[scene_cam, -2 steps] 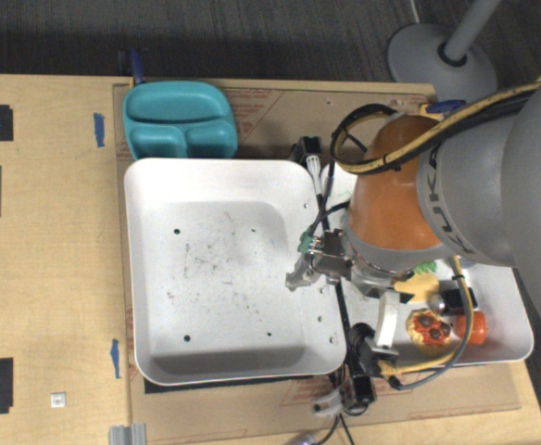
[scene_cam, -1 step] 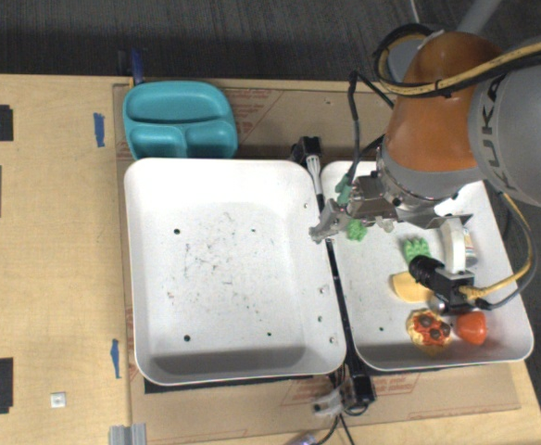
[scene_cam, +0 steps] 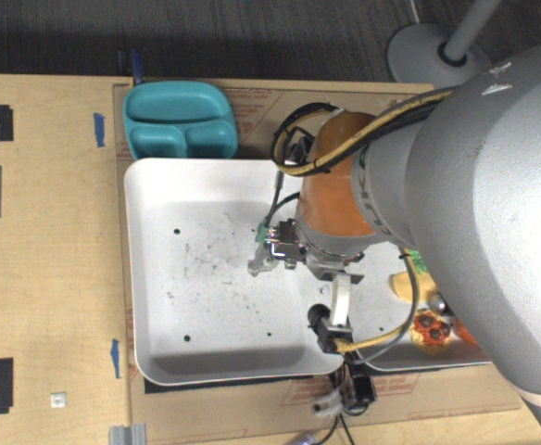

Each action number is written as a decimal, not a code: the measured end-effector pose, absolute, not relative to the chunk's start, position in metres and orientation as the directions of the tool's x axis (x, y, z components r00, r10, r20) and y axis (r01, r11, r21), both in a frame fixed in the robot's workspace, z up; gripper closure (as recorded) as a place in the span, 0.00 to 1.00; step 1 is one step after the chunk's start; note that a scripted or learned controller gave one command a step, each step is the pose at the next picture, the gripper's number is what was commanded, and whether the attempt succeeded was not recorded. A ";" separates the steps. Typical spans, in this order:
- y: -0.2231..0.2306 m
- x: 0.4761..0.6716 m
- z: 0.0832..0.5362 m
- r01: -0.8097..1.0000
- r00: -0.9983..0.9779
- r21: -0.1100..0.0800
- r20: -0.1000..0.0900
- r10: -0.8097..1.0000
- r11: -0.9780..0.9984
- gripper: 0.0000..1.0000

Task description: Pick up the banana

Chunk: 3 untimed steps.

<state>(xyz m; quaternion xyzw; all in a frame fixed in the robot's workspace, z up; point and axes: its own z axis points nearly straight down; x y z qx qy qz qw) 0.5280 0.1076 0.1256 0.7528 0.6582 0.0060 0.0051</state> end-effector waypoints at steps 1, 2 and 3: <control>0.068 0.479 0.218 0.970 0.243 -0.001 0.000 0.970 -0.243 0.00; 0.101 0.486 0.127 0.999 -0.044 0.017 0.000 0.999 0.044 0.00; 0.110 0.487 0.124 0.998 -0.053 0.016 -0.015 0.998 0.053 0.00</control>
